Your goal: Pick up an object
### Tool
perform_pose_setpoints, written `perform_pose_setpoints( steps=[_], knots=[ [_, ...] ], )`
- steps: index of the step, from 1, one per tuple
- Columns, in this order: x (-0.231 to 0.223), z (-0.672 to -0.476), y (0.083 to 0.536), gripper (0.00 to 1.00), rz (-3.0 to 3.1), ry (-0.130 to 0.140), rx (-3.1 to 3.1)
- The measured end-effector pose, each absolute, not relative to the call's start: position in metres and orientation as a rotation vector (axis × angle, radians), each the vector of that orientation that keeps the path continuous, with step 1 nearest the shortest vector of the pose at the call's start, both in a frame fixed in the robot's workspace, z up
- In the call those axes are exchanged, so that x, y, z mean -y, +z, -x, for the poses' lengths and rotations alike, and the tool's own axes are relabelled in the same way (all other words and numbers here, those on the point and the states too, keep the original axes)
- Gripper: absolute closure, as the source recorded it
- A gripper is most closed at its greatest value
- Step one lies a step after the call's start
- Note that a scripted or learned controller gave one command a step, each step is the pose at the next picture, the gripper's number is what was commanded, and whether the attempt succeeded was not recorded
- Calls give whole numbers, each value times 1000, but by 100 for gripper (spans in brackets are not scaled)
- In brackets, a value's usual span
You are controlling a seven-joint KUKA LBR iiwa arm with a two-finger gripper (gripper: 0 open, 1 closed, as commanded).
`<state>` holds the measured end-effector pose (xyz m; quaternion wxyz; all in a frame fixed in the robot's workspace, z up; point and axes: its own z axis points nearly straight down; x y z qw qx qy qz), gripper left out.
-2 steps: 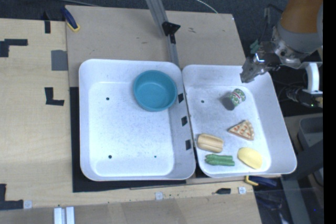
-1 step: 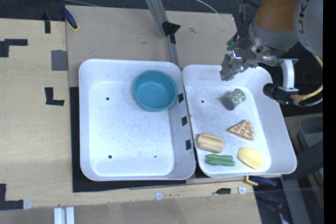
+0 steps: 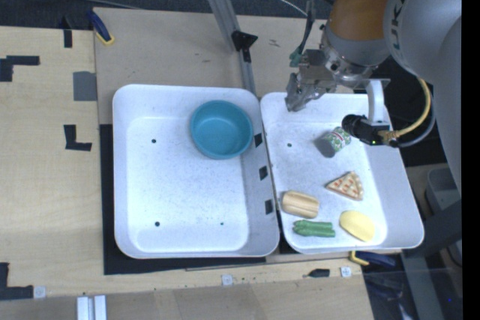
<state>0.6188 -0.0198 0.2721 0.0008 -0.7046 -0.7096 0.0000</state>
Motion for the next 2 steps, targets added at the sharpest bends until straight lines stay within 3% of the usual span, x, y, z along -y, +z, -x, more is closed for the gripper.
perform_pose_setpoints(
  steps=[2],
  knots=[
    [-73,-650,244,100,2215,3,2226]
  ],
)
